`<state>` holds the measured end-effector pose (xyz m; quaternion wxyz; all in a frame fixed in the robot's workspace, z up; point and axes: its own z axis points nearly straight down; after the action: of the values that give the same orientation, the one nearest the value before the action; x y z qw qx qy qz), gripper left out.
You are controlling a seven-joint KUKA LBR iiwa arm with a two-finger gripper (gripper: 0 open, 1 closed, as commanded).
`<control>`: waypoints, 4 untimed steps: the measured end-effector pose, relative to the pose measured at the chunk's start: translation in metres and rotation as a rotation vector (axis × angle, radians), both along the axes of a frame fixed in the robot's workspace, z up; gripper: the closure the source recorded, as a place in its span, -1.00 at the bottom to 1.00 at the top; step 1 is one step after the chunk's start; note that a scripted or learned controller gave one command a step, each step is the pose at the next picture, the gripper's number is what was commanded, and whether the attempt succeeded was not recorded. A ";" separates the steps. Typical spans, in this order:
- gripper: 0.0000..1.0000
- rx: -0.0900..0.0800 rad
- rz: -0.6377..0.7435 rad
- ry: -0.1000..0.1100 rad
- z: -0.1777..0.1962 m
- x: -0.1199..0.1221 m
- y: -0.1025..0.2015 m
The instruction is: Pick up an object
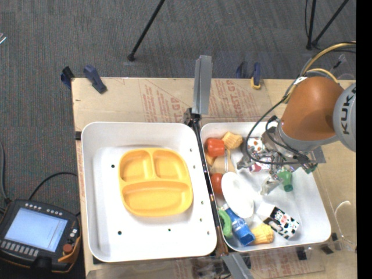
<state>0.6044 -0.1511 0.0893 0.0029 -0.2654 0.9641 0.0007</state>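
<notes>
Orange-banded, the arm hangs its gripper (278, 176) low over the right bin (317, 205) beside a green toy (286, 180), presumably seeking a pick there; its grasp cannot be told.

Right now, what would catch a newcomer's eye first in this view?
The yellow divided tray lying alone in the left bin. Then the arm's orange band above the right bin, where small toys crowd together, the gripper low among them by a green piece.
</notes>
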 end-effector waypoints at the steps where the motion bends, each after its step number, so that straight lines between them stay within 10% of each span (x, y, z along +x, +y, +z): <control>1: -1.00 -0.001 0.136 0.001 -0.001 0.035 0.024; 2: -1.00 -0.002 0.153 0.000 0.000 0.022 -0.052; 3: -1.00 0.000 0.198 -0.001 -0.001 0.042 0.016; 4: -1.00 -0.002 0.253 0.003 -0.001 0.002 -0.027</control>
<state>0.6060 -0.1779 0.0880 0.0012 -0.3847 0.9230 0.0004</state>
